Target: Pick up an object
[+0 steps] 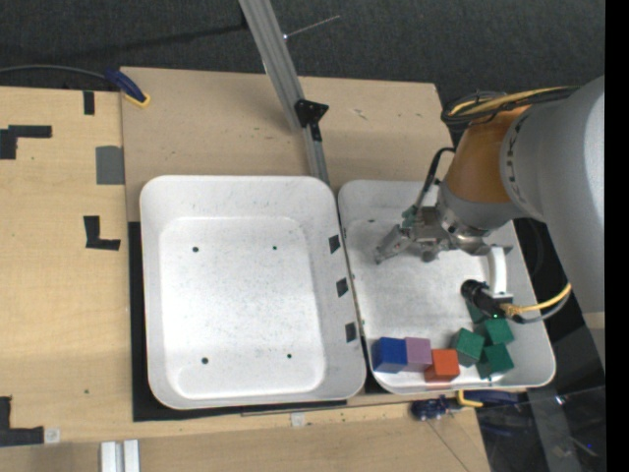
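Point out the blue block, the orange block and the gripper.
blue block (390,353), camera view, its top face.
orange block (444,364), camera view, its top face.
gripper (385,251), camera view, between its fingertips.

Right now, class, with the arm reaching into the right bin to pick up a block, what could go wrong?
1. The blue block, purple block, orange block and green blocks sit packed together, so the claw may catch two or nudge neighbours.
2. They lie against the right bin's near wall, which may block a finger.
3. The claw hangs over bare floor, away from the blocks; closing there grabs nothing.
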Available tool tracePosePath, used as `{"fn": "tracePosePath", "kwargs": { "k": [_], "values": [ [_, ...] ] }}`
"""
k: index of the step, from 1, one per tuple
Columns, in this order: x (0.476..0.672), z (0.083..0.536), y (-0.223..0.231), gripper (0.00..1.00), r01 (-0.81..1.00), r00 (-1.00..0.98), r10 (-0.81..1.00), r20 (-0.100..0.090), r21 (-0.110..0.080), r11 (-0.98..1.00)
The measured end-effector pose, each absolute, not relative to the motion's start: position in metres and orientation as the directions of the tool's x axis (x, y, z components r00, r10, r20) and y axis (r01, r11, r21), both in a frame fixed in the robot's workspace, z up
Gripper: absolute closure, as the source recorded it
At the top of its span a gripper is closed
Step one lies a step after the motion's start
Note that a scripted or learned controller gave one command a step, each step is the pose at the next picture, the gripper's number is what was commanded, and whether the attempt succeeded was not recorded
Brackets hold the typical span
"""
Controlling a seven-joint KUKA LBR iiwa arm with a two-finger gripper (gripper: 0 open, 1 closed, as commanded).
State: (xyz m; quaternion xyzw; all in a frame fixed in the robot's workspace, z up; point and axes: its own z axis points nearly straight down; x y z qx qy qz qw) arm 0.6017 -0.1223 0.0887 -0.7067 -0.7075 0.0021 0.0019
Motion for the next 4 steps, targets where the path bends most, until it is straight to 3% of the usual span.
{"fn": "tracePosePath", "kwargs": {
  "k": [1,3,4],
  "values": [
    [0.603,0.101,-0.121,1.00,1.000,-0.002,1.000,0.001,-0.003,0.002],
    [0.615,0.213,-0.128,1.00,1.000,-0.002,1.000,-0.001,0.005,0.002],
    [0.616,0.239,-0.128,1.00,1.000,-0.002,1.000,0.000,0.002,0.002]
  ]
}}
